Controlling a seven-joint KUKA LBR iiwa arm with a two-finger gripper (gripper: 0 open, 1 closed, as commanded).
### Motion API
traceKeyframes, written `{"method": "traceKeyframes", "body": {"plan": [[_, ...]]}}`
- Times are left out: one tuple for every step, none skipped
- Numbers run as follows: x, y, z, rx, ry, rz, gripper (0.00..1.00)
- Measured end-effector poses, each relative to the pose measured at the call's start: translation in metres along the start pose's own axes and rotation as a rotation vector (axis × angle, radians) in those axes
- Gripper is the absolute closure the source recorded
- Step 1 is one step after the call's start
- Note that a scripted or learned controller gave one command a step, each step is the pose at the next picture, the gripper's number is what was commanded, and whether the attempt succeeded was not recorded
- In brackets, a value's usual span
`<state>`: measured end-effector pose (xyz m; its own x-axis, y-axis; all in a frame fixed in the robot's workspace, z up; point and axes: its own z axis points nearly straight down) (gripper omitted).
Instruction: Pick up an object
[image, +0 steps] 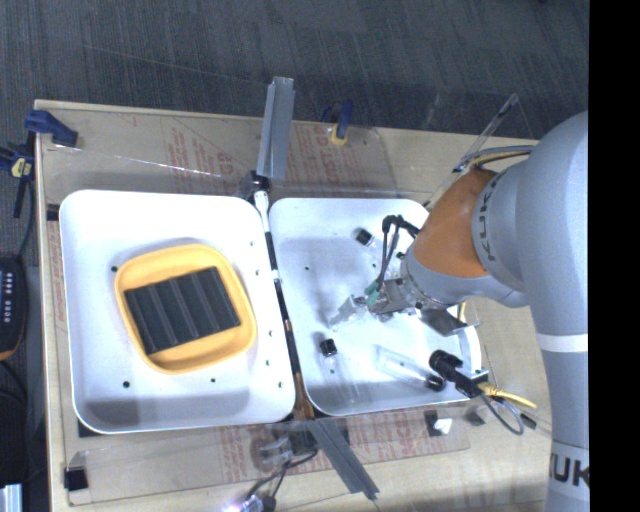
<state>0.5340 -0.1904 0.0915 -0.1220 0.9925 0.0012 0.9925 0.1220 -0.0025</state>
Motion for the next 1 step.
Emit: {"method": "traceKeyframes", "body": {"plan": [[0.0607,-0.0126,0.0012,0.003,0.001,-0.05,0.0]]}}
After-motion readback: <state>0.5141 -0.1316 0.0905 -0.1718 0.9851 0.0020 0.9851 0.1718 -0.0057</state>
